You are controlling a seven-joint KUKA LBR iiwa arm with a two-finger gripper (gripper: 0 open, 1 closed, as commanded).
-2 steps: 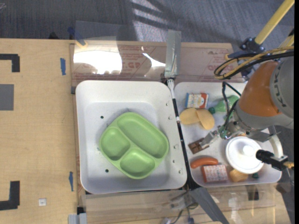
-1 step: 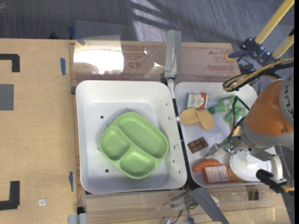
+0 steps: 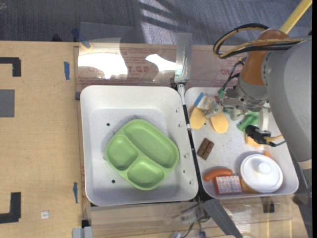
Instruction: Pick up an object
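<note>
End effector [image 3: 233,108] over cluttered right bin [image 3: 290,182]

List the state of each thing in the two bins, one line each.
Green divided plate: upright, compartments bare, left bin.
Chocolate piece: lying flat, right bin.
White lidded pot: lid on.
Sausage: lying beside the pot.
Gripper: low over yellow pieces.

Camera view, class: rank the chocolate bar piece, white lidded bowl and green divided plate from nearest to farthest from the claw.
1. Chocolate bar piece, right bin, below-left of the claw.
2. White lidded bowl, right bin's lower corner.
3. Green divided plate, left bin.
</note>
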